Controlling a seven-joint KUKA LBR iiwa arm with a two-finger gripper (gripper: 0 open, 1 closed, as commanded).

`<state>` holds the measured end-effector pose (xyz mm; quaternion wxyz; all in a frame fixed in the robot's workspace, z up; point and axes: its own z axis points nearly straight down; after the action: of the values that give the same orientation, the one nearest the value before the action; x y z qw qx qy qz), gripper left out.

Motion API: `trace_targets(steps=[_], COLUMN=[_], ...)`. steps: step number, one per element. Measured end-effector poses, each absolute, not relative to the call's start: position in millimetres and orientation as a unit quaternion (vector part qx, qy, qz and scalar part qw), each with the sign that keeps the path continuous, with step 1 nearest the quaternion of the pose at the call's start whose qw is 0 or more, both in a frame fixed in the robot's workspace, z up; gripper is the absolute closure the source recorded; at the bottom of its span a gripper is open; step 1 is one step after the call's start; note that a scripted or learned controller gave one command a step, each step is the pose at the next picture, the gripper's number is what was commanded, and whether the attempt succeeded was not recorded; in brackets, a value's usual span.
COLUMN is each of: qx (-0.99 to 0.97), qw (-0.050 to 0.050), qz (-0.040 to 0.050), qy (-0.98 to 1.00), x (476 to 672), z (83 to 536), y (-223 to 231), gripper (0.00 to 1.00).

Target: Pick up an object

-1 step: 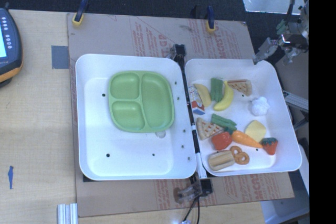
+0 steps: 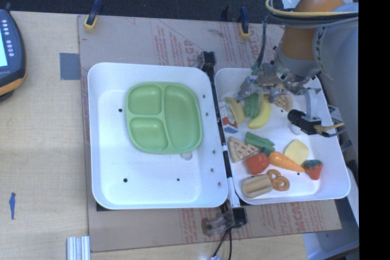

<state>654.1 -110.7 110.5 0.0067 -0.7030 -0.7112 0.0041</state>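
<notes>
I have the gripper low over the right bin, at the banana and the green piece beside it — toys crowd here, so it's a likely pick. Whether it holds anything, I cannot tell.

Grey robot arm with a rounded orange band, looped yellow-and-black cables, and a metal wrist.
</notes>
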Motion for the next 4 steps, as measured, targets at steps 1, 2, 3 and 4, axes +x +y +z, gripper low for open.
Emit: trace_targets(steps=[1,2,3,4], qx=[-0.706,-0.705,-0.705,-0.705], qw=[0.005,-0.002,0.001,0.001], qz=[0.0044,-0.0011,0.0012,0.0016], qy=[-0.708,-0.709,-0.709,-0.71], x=[575.2,655.8,652.9,652.7], z=[89.5,99.8,109.8,109.3], y=[-127.6,-132.1,-132.9,-132.9], gripper=[0.0,0.0,1.0,0.0])
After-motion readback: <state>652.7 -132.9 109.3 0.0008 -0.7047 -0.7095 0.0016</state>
